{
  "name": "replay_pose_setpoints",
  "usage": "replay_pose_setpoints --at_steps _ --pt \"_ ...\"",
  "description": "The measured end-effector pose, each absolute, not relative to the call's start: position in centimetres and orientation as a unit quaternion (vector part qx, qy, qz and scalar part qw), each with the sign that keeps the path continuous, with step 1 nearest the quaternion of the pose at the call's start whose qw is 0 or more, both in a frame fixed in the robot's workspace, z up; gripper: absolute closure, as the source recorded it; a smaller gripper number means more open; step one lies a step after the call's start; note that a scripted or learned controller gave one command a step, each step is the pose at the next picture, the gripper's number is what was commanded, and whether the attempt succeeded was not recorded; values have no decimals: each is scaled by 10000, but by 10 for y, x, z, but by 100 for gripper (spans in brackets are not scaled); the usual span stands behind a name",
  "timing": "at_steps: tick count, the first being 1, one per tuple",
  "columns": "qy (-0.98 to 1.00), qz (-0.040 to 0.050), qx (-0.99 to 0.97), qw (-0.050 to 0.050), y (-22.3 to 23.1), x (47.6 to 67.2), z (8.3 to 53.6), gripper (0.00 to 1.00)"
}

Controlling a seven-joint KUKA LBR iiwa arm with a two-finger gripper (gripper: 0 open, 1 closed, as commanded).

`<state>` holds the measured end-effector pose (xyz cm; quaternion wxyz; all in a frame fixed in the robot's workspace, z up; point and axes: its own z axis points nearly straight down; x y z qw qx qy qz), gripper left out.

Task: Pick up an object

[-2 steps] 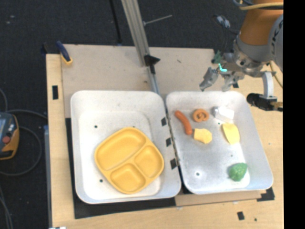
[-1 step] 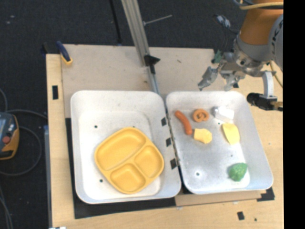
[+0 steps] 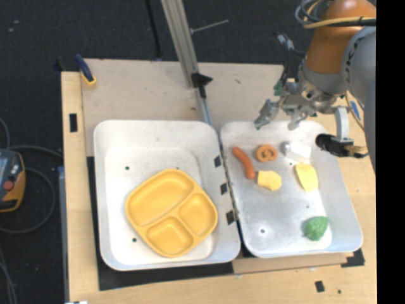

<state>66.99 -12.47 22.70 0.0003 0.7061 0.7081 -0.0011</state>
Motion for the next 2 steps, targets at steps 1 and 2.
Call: replay_pose_setpoints --at_steps 1,2 --pt "7074 -18 7068 -7 -124 669 164 0" --pt "7080 -14 7062 4 -130 678 111 0"
